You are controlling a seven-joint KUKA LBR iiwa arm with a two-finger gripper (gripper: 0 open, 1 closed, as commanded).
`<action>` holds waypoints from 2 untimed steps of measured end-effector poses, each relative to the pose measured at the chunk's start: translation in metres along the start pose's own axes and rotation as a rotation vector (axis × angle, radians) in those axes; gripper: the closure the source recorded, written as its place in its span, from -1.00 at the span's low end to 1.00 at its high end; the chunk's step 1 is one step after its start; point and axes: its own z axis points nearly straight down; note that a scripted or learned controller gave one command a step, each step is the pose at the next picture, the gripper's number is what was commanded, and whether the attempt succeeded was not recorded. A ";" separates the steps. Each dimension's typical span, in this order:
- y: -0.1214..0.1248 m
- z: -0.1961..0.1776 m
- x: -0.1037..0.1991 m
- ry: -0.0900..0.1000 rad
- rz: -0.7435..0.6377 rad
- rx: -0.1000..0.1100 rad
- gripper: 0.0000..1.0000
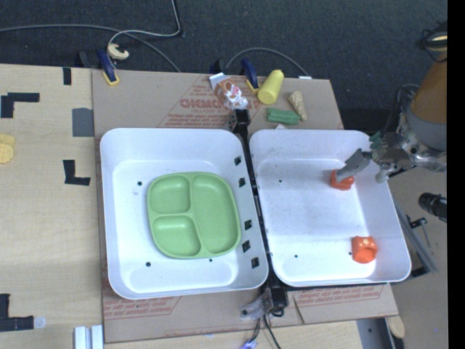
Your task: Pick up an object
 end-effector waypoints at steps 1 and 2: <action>0.041 0.095 -0.035 0.000 0.001 0.003 -1.00; 0.080 0.148 -0.035 -0.003 -0.001 -0.005 -1.00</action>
